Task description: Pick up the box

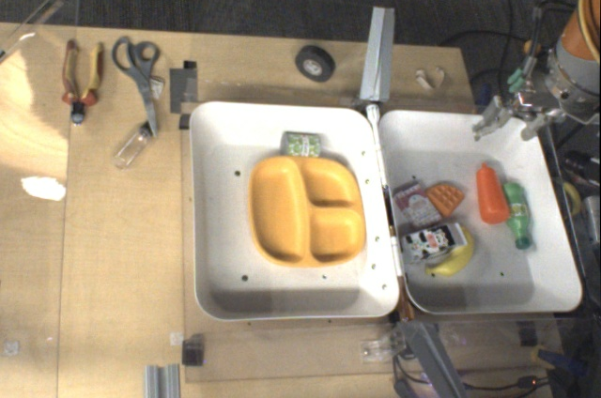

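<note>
A small green and white box (301, 144) lies in the left bin (218, 199), touching the far edge of a yellow divided tray (306, 208). A black, white and red carton (431, 241) lies in the right bin (554, 283), resting against a banana (454, 262). My gripper (507, 128) hovers over the far right corner of the right bin. It is open, with nothing between its two silvery fingers (485, 122). It is well away from both the box and the carton.
The right bin also holds an orange carrot (490, 194), a green bottle (517, 214), a waffle (445, 196) and a small packet (414, 203). Scissors (143, 72), pliers (78, 77) and a tape roll (315, 63) lie on the bench behind the bins.
</note>
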Motion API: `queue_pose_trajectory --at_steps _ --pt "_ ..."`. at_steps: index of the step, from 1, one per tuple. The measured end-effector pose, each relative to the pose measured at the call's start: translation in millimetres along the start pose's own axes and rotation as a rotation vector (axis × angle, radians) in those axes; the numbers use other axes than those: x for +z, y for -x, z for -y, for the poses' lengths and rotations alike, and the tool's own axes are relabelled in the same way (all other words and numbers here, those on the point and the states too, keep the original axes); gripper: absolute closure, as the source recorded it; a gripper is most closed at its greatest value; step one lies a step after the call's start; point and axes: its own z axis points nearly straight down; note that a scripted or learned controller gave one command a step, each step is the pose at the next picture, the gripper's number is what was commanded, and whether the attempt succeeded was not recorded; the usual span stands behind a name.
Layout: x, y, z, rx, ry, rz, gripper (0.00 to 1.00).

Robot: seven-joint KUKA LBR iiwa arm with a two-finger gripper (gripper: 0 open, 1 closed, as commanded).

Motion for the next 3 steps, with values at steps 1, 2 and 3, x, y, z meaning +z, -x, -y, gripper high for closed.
queue_pose_trajectory --at_steps 1,2,3 --pt "127 -60 24 -0.051 0.011 0.002 0.0" --pt "138 -96 -34 -0.182 0.004 0.003 0.0" --pt "137 -56 4 -0.474 0.006 0.002 0.0"
